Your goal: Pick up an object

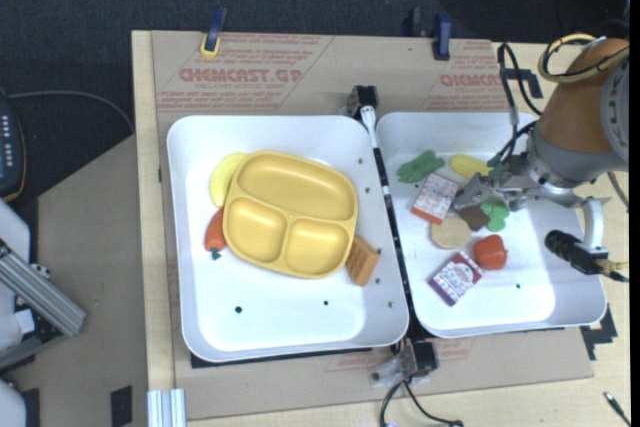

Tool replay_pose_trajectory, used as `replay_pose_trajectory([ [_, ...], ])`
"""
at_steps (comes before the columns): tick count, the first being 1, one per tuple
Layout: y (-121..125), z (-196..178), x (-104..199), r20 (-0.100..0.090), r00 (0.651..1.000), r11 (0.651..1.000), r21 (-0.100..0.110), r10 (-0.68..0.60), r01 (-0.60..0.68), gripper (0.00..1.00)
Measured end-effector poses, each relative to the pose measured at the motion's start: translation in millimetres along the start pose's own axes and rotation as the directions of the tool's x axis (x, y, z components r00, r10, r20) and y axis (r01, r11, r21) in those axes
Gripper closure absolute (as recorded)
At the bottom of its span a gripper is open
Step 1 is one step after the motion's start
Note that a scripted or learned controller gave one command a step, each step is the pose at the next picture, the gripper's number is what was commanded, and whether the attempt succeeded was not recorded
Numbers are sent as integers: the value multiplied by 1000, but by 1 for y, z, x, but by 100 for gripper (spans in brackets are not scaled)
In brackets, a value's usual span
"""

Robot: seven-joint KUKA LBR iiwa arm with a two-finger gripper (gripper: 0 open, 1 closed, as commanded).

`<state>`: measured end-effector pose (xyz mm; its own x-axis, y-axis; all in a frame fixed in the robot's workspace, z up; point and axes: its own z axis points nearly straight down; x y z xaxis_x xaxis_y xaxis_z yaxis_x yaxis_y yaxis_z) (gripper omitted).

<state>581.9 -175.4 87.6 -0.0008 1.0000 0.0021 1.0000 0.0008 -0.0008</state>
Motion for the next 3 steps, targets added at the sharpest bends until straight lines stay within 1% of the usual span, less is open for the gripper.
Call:
replay_pose_trajectory([
  [1,1,-10,-1,5,1000,1000,-7,1,-1,100],
  [3,9,-138,-7,6,1000,1000,-10,0,0,100],
])
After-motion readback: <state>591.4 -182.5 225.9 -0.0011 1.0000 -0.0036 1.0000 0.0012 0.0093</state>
